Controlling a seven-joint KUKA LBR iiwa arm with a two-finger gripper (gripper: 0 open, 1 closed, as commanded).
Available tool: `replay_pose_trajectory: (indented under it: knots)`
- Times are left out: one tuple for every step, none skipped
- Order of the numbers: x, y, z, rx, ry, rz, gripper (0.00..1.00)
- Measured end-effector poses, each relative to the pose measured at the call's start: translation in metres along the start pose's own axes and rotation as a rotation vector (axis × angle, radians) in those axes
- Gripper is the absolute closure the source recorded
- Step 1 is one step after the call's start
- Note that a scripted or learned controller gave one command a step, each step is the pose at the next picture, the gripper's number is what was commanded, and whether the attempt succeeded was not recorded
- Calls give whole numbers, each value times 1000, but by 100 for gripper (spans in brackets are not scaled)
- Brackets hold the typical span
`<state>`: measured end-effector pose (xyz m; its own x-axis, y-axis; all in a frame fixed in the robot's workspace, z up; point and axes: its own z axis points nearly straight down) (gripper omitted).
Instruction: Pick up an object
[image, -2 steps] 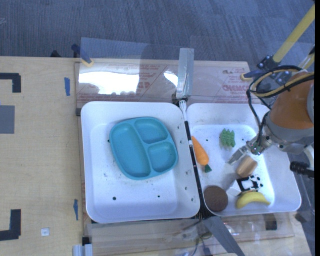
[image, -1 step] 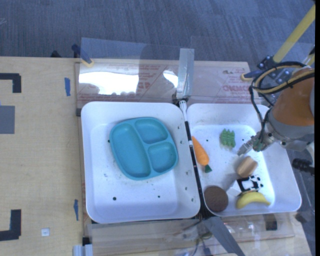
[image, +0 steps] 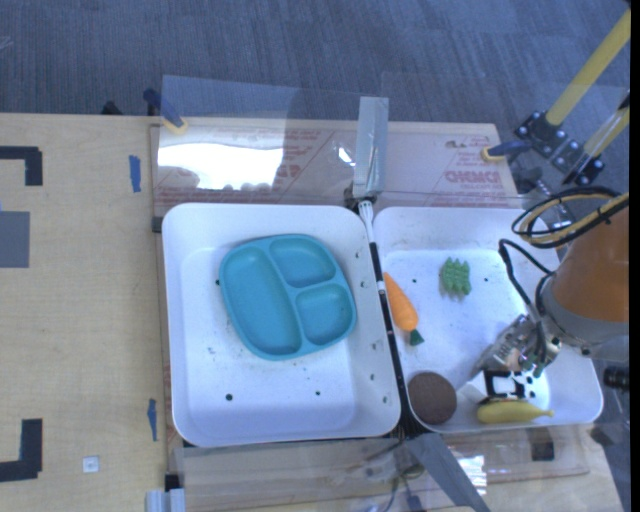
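In the right bin (image: 480, 232) lie an orange carrot (image: 401, 305) by the left wall, a small green bumpy piece (image: 456, 276) toward the back, a brown round object (image: 432, 396) at the front left, and a yellow banana (image: 512, 411) at the front. My gripper (image: 512, 368) hangs low at the bin's front right, just above the banana and right of the brown object. Nothing shows between its fingers.
The left bin (image: 190, 330) holds a blue divided plate (image: 288, 295). A clear plastic wall (image: 300, 160) stands behind both bins. Black cables (image: 560, 215) and a yellow rod (image: 595, 65) hang at the right, above the arm's orange band (image: 600, 280).
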<state>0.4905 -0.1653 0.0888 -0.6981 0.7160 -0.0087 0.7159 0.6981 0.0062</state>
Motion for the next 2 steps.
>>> replay_pose_trajectory:
  knots:
    - [40, 105, -98, 1, 5, 287, 100]
    - [70, 72, -96, 7, 9, 221, 100]
